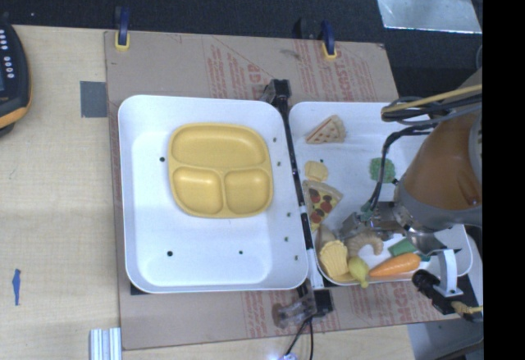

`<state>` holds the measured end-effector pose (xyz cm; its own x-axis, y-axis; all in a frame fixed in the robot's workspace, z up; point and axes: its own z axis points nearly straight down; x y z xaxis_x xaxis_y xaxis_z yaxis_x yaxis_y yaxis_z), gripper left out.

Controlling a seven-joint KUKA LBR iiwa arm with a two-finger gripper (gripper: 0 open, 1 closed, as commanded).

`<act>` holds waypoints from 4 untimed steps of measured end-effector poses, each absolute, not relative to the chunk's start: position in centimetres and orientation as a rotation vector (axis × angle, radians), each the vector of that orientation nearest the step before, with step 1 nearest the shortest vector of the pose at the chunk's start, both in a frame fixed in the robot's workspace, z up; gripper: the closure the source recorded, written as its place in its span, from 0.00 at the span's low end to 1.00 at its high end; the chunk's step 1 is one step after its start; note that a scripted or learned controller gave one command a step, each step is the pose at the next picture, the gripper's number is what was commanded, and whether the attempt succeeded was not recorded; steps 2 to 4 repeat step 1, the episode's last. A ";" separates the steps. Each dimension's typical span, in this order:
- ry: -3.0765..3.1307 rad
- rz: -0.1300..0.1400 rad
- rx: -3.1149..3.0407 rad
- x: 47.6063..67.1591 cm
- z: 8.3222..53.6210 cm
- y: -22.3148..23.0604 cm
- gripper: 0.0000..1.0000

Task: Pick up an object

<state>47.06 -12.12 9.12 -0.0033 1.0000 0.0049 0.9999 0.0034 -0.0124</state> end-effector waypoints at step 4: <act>-2.226 0.003 -2.214 47.6 10.3 -12.5 1.00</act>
